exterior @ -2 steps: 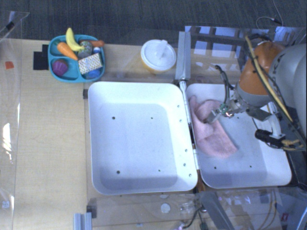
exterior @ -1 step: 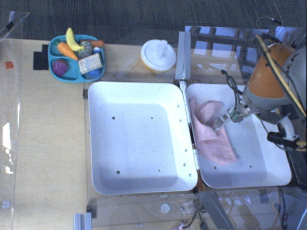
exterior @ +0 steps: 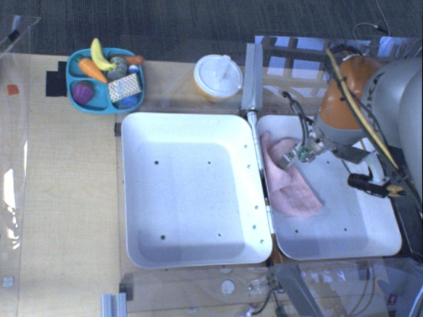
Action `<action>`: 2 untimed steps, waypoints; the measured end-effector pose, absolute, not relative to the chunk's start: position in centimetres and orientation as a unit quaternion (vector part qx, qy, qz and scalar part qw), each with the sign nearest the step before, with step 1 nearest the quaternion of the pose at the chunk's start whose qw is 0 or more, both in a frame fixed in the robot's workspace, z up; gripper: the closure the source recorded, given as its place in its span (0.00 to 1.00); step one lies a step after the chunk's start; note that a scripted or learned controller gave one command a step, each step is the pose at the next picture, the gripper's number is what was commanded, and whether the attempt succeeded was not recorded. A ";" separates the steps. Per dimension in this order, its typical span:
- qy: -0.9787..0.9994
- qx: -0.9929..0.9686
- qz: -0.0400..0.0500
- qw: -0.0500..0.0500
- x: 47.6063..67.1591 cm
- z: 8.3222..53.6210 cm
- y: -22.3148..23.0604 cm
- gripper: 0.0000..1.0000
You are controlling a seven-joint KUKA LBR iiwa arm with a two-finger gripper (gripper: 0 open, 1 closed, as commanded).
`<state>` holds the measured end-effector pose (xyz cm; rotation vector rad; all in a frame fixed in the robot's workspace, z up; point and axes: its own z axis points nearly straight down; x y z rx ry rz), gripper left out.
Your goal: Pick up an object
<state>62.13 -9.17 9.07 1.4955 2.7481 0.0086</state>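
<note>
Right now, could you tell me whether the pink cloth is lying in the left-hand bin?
No, the pink cloth lies in the right-hand bin, against its left wall, under the gripper.

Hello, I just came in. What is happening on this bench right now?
A grey robot arm with an orange band reaches in from the right, and its gripper is down at a pink cloth lying crumpled along the left side of the right bin. I cannot tell whether it has hold of the cloth. The left bin sits beside it. Behind the bins, a blue tray of toy food and a white lidded container stand on the bench.
</note>
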 end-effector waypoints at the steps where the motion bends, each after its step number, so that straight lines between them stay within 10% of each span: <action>1: 0.847 0.532 -0.003 -0.006 66.7 9.0 -9.2 0.00; 2: 0.794 0.608 0.001 0.002 65.4 10.3 -10.9 0.00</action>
